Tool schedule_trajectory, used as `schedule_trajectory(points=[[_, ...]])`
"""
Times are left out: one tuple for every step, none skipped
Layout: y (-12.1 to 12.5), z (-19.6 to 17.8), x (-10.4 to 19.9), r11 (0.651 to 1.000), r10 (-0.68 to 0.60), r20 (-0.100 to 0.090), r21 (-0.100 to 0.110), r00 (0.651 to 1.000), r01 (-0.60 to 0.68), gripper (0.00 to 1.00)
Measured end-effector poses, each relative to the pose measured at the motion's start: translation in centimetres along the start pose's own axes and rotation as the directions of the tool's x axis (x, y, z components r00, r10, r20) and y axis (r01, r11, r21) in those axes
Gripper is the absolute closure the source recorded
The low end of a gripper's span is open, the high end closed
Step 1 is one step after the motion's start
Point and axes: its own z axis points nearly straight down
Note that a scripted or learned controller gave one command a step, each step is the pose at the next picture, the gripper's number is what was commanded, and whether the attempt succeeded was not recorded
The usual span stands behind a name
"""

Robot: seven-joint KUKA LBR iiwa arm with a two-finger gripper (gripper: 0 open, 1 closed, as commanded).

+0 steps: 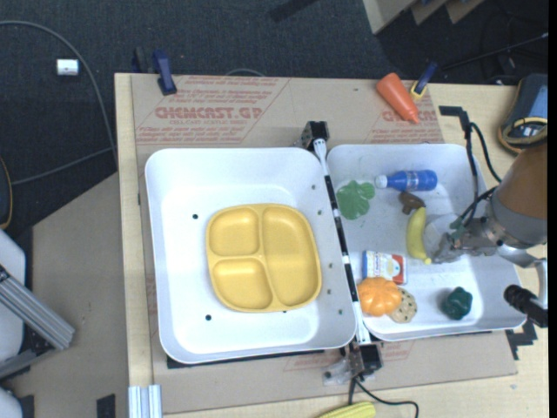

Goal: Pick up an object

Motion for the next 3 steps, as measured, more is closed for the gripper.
schedule_trajectory(points=[[0.0,0.0,0.0,1.0,0.001,0.0,0.0,1.0,-0.001,0.0],[-4.0,0.0,-1.4,1.0,-0.002,-0.009,0.005,1.0,0.002,0.0],[8.2,-1.2,-1.1,1.0,-0.002,-0.002,-0.002,1.0,0.002,0.0]])
